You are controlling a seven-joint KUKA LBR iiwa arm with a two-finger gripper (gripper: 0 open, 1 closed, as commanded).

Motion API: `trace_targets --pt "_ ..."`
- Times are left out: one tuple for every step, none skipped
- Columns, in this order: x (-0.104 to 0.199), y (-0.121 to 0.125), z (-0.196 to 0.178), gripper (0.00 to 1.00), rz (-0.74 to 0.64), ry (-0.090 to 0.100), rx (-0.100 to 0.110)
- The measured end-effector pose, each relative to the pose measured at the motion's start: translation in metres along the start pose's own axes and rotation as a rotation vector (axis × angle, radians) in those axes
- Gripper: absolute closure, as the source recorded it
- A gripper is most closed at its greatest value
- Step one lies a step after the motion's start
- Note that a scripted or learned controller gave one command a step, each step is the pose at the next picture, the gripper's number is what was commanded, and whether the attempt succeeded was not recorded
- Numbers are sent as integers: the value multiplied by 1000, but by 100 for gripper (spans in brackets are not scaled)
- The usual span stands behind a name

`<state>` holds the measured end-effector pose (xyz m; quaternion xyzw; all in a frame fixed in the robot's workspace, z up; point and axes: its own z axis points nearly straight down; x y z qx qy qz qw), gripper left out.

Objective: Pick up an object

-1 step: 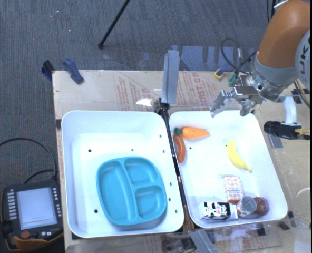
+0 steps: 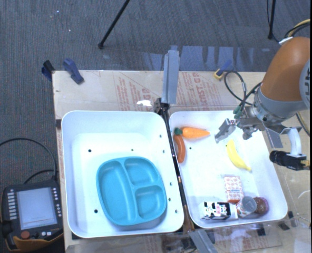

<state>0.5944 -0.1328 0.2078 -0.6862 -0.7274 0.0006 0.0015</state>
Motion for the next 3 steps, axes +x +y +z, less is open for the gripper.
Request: trace_targets --pt "-55 -15 121 0 -93 0 -2" --pt "-58 -15 111 100 -85 1 -2" --pt "11 19 -1 100 -13 -1 -3"
